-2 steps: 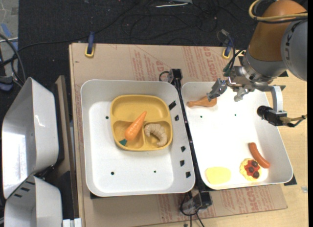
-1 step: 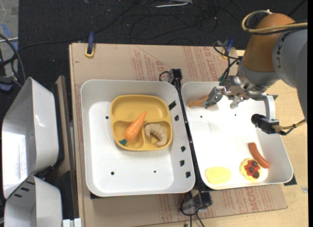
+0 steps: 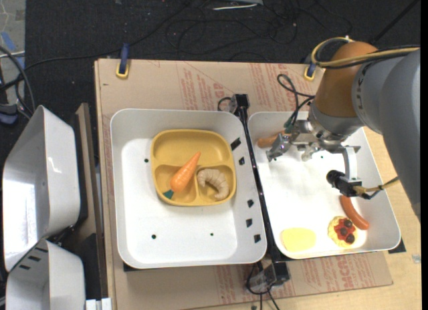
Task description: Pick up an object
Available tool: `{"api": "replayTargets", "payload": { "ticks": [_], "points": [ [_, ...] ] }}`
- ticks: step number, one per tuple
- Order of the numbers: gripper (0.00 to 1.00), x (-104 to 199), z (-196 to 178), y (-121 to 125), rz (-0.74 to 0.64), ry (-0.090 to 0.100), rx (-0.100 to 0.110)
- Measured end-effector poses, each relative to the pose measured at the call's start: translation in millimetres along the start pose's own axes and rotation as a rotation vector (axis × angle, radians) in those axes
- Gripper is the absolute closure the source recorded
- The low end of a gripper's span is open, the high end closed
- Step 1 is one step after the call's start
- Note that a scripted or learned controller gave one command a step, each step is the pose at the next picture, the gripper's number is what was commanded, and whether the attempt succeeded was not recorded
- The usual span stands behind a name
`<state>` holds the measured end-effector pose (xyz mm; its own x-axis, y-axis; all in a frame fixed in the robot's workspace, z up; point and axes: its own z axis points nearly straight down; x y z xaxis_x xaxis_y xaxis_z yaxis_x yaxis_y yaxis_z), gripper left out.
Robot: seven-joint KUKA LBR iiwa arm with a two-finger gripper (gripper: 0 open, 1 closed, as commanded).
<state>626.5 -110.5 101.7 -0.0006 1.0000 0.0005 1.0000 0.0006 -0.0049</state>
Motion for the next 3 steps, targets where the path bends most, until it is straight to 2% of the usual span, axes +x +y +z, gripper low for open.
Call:
{"api": "replayTargets", "payload": {
  "ticks": [1,2,3],
  "points": [
    [0.00,1,10,0,0.002,-0.001,-0.003],
    [1.00,1,-1,1,0.002,-0.001,-0.006],
    [1.00,3,-53,12,-0.003,-0.001,-0.011]
  ]
}}
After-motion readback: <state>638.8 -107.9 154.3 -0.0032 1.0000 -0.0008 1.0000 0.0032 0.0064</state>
